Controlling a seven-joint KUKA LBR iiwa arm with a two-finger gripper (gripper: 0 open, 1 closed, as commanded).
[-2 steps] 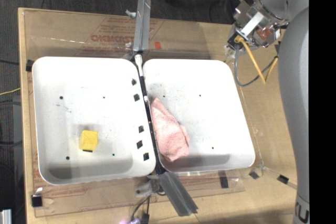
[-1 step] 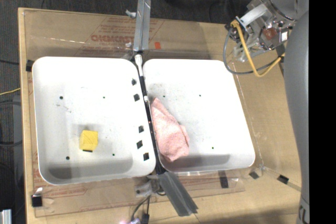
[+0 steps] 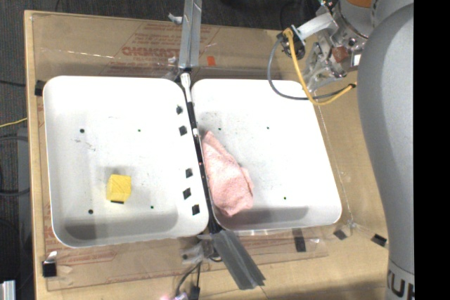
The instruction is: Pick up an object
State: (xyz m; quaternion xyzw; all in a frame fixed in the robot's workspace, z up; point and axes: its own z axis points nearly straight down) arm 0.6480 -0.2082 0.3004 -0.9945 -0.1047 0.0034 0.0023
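Jaws (image 3: 320, 70) over right bin corner; pink cloth (image 3: 226, 175) crumpled.

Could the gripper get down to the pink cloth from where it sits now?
Probably yes. The pink cloth lies uncovered in the right bin, against the divider wall, which may crowd one finger. The gripper hangs above that bin's far rim.

Fixed overhead cam; slanted down

Before you, the tan bench (image 3: 105, 42) carries two shallow white bins side by side: the left bin (image 3: 63, 98) and the right bin (image 3: 309, 172), their inner walls touching. A clear sheet printed with red lettering (image 3: 151, 46) lies flat behind them.
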